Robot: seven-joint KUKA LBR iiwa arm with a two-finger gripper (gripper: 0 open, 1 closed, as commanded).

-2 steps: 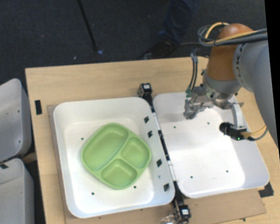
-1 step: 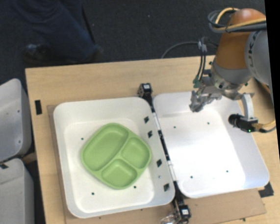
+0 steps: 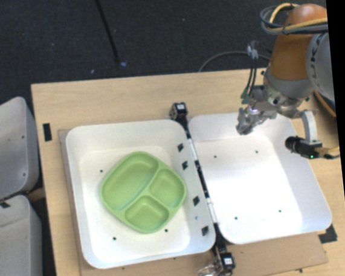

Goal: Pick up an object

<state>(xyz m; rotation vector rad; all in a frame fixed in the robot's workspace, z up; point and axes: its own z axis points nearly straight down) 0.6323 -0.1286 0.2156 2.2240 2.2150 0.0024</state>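
Observation:
A light green plate (image 3: pixel 142 192) with three compartments lies in the left white bin (image 3: pixel 89 245), a little right of its middle. My gripper (image 3: pixel 246 125) hangs over the far edge of the right white bin (image 3: pixel 301 213), well to the right of the plate. It is small and seen from above. Nothing shows beneath it but the bare white floor of the bin.
The arm's orange band (image 3: pixel 286 56) and grey wrist stand at the upper right over the bench. A black cable fitting (image 3: pixel 301 145) sits at the right bin's right wall. A divider with black clips (image 3: pixel 195 181) runs between the bins. White chairs (image 3: pixel 4 156) stand at the left.

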